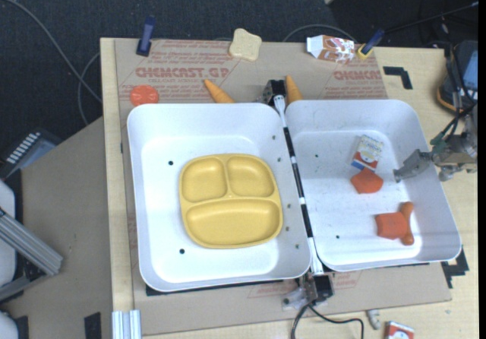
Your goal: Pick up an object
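Two white bins sit side by side on a bench. The left bin point(152, 140) holds a yellow tray point(230, 201) with three compartments. The right bin point(334, 113) holds a small carton point(368, 150), an orange lump point(367, 182) just below it, and an orange toy point(396, 224) at lower right. The gripper point(408, 166) hangs at the bin's right side, near the lump, grasping nothing; whether it is released or clenched I cannot tell.

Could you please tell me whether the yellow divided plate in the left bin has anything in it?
Empty. The yellow divided plate lies flat in the left bin, and all three compartments show bare yellow.
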Robot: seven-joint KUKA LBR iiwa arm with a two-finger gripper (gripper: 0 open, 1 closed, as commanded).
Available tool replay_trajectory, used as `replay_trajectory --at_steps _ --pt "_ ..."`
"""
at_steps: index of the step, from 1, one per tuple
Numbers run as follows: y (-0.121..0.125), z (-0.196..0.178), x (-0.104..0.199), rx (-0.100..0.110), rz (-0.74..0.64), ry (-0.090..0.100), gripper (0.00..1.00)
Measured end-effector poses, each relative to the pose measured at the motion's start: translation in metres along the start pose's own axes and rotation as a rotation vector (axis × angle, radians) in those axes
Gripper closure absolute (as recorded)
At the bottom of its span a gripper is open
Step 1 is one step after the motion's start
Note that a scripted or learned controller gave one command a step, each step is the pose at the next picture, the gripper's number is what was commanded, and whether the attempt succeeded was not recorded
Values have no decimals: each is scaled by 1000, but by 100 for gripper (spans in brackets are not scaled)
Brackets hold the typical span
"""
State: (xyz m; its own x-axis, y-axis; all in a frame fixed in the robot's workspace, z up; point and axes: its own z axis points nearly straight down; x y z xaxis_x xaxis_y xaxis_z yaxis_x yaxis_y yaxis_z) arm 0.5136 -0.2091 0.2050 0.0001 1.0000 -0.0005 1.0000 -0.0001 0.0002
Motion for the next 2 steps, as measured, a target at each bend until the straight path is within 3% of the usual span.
replay_trajectory --at_steps 1,2 --pt "38 121 38 0 -1 1 0" --pt "39 110 38 -2 -1 -1 100"
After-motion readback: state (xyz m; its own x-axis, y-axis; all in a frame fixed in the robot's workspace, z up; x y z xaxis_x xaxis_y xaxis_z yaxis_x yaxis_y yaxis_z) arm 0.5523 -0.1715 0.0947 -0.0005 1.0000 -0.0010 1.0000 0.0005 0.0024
